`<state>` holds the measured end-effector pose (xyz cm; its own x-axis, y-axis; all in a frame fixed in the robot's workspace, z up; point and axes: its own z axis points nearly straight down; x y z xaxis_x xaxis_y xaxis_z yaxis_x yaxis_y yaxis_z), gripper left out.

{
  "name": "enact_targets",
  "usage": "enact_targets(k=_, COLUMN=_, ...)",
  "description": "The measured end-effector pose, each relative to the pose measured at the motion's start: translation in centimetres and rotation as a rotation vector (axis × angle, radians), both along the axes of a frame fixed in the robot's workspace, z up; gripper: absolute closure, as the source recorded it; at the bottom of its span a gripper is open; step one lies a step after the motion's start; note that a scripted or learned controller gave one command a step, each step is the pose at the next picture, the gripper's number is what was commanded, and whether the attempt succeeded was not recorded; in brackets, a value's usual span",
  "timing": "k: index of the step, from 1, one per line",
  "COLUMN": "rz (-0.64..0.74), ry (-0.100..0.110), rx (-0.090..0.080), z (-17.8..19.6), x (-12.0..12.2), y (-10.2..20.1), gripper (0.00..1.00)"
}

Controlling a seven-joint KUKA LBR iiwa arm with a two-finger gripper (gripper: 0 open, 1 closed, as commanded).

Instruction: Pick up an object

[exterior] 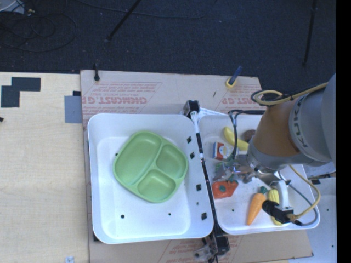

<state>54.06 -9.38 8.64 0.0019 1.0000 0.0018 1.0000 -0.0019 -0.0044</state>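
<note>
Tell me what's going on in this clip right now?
A grey KUKA arm with an orange band reaches in over the right bin, its gripper down among small toy foods. Near it lie a red tomato-like piece, a carrot and a yellow banana-like piece. Nothing is visibly held. The left bin holds a green divided plate, lying untouched.

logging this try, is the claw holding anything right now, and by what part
Cannot be told. The claw is down among the toys in the right bin, just above the red toy, with its tip hidden.
</note>
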Motion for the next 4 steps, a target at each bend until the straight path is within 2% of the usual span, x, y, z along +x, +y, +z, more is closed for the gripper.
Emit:
enact_targets(k=1, rz=-0.005, ry=0.004, rx=0.004, z=0.7, x=0.0, y=0.0, gripper=1.00)
enact_targets(k=2, rz=-0.005, ry=0.004, rx=0.004, z=0.7, x=0.0, y=0.0, gripper=0.00)
enact_targets(k=3, rz=0.001, ry=-0.002, rx=0.000, z=0.0, x=5.7, y=0.6, gripper=0.00)
enact_targets(k=4, rz=-0.001, ry=0.000, rx=-0.002, z=0.0, x=-2.1, y=-6.4, gripper=0.00)
